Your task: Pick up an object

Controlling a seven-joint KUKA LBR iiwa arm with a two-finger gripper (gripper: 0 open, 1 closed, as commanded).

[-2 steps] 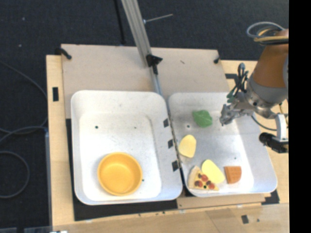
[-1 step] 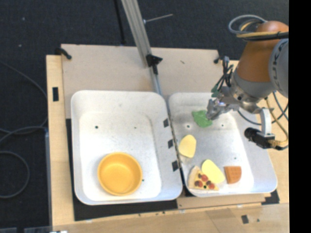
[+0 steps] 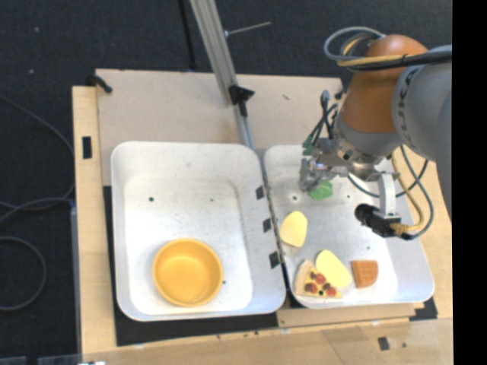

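Starting at the near edge of the counter (image 3: 91,204): the left bin (image 3: 183,173) has a yellow bowl (image 3: 188,271) in its near corner, while the right bin (image 3: 403,268) has a pizza slice (image 3: 316,282), a pale yellow wedge (image 3: 332,268) and an orange block (image 3: 364,273) bunched along its near rim, probably just dumped there. A yellow piece (image 3: 294,229) lies mid-bin by the left wall. Farther back, the gripper (image 3: 315,175) is down right against a small green object (image 3: 322,189), likely the target. Can't tell whether it's spread or pinching.
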